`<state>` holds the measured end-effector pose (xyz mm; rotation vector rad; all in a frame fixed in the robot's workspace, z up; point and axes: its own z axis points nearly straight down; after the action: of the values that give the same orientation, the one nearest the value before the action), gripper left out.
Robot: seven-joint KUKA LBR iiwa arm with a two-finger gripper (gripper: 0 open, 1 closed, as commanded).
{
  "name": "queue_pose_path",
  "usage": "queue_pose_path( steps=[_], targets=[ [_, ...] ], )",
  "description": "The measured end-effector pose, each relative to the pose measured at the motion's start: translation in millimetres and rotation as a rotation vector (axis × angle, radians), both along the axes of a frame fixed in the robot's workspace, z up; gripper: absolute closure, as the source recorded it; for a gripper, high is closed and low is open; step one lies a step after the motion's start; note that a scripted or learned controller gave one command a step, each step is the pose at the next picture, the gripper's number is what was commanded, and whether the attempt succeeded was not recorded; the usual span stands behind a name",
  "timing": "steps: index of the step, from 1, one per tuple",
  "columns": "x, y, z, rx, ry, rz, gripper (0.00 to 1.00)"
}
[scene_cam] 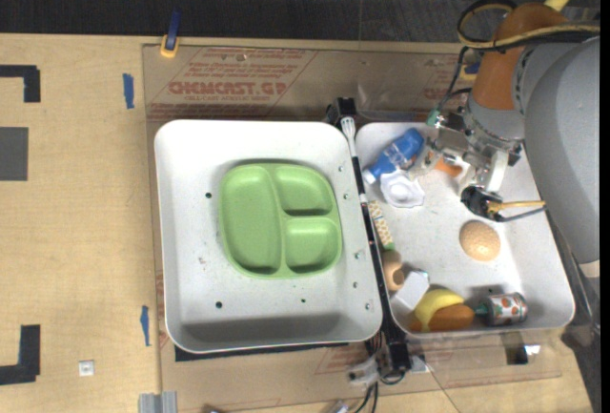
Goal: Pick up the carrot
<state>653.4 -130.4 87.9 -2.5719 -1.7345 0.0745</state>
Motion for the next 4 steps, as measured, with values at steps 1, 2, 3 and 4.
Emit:
queue_pose_path(
  steps=[1,2,3,4],
  targets=[
    [2,-24,-1,0.011,0.034,-0.286,0.00],
    [-5,-60,-1,-0.002,-0.028,-0.351,0.00],
    [-4,-59,10,-0.004,-0.029,-0.349,1.00],
    [-46,-15,60,-0.011,-0.059,-0.268,1.00]
  ],
)
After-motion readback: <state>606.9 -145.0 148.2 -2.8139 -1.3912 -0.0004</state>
